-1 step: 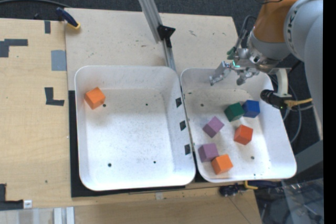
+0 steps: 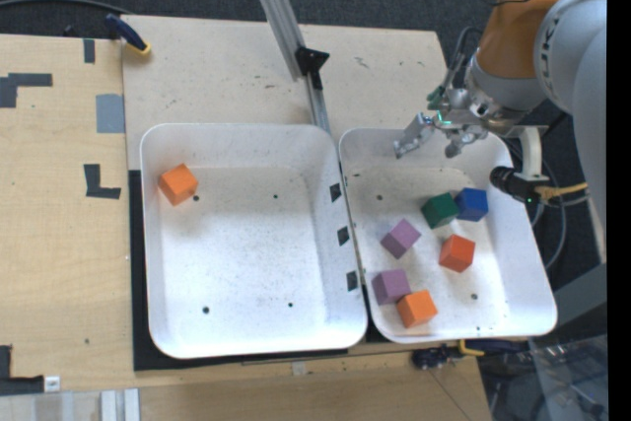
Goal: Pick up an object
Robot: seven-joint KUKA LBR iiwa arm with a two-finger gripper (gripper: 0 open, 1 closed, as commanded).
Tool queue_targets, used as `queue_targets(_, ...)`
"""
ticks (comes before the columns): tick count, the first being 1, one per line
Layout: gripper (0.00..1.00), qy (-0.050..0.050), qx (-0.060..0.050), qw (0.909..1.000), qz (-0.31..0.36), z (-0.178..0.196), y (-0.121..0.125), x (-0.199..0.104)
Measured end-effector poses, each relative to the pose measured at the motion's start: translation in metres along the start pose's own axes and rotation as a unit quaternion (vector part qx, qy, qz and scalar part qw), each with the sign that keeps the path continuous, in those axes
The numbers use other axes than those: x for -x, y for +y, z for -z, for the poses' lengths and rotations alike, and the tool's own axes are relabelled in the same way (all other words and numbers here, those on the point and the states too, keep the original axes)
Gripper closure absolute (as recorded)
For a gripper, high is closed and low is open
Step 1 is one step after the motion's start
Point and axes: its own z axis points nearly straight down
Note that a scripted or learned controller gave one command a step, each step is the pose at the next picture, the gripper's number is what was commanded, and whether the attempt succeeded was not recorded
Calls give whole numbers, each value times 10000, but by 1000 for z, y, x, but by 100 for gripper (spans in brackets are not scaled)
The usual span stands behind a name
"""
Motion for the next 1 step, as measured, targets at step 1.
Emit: queue_targets(1, 0, 1, -27, 10000, -2, -56, -3, -11)
